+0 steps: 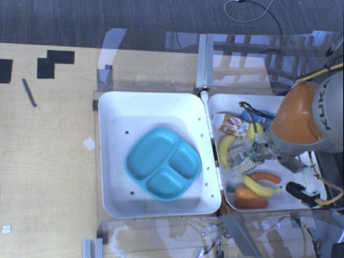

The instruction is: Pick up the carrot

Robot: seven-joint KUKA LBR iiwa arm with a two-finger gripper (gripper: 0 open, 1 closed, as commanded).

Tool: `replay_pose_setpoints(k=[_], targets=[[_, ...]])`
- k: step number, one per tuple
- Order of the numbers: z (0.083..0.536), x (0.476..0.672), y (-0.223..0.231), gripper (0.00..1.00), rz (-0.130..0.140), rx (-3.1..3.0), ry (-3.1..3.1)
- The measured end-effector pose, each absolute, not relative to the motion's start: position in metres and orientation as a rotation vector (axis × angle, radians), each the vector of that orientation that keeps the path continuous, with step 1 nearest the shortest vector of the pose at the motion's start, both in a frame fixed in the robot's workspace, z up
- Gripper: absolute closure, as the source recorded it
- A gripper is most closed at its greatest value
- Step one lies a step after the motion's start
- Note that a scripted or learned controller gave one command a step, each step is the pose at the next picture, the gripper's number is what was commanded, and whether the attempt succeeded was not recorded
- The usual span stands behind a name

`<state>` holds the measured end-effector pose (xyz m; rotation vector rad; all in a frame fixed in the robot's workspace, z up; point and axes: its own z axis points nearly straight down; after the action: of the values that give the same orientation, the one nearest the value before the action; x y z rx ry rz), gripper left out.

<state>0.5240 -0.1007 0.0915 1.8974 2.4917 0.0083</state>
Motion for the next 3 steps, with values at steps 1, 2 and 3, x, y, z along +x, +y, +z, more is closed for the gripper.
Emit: replay_pose_setpoints(k=[1,2,3], targets=[[0.09,0.51,-0.174,0.0,0.009,1.992,2.411],[0.101,0.513,-0.172,1.0,0.017,1.987,2.411],[0.09,0.492,-0.203,1.0,0.015,2.149,2.275]])
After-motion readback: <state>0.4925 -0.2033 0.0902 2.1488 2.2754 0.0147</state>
